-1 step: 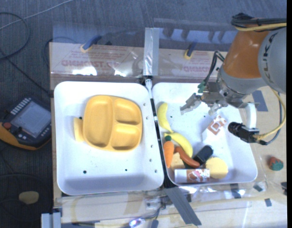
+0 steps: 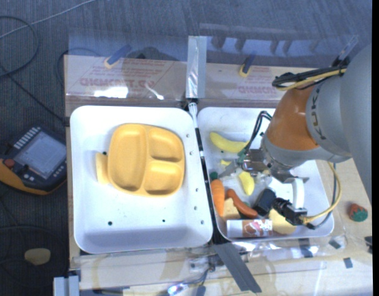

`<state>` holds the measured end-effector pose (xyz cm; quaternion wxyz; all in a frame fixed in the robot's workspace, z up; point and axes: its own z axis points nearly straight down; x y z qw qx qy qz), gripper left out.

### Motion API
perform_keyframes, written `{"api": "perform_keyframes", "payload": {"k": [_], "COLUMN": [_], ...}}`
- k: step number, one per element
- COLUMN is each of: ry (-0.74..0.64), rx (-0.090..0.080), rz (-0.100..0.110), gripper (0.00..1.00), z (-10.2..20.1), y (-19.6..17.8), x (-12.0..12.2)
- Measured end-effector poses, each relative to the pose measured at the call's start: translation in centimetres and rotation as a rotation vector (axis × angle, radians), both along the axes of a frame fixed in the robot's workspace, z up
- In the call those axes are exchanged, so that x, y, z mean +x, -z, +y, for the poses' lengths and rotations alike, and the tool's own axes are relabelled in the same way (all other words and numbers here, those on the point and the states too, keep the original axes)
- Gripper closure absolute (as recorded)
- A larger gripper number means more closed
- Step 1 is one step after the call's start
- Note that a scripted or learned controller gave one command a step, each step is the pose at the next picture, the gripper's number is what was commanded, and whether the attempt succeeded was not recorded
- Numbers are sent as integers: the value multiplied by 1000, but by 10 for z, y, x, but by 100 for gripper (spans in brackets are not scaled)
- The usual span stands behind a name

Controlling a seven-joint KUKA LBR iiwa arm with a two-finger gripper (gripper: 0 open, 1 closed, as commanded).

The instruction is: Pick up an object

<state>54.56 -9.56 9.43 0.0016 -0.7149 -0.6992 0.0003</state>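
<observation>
Arm's gripper (image 2: 254,165) down among right bin (image 2: 325,227) food by banana (image 2: 225,143); hand state unclear, nothing lifted yet.

Grey arm (image 2: 337,116) reaching in from right, orange band above wrist, end effector (image 2: 254,165) lowered

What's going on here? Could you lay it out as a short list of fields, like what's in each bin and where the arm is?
left bin: a yellow divided tray
right bin: a banana, a carrot, other small toy foods
arm: reaches in from the right, orange band above the right bin
gripper: low among the items in the right bin
held object: cannot tell
outside the bins: a handheld controller on the floor at left
</observation>
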Motion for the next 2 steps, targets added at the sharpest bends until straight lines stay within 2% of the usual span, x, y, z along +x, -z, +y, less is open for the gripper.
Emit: {"api": "perform_keyframes", "payload": {"k": [1, 2], "ry": [0, 149], "rx": [2, -4], "rz": [3, 3], "gripper": [100, 100], "z": [0, 42], "y": [-7, -117], "x": [0, -4]}}
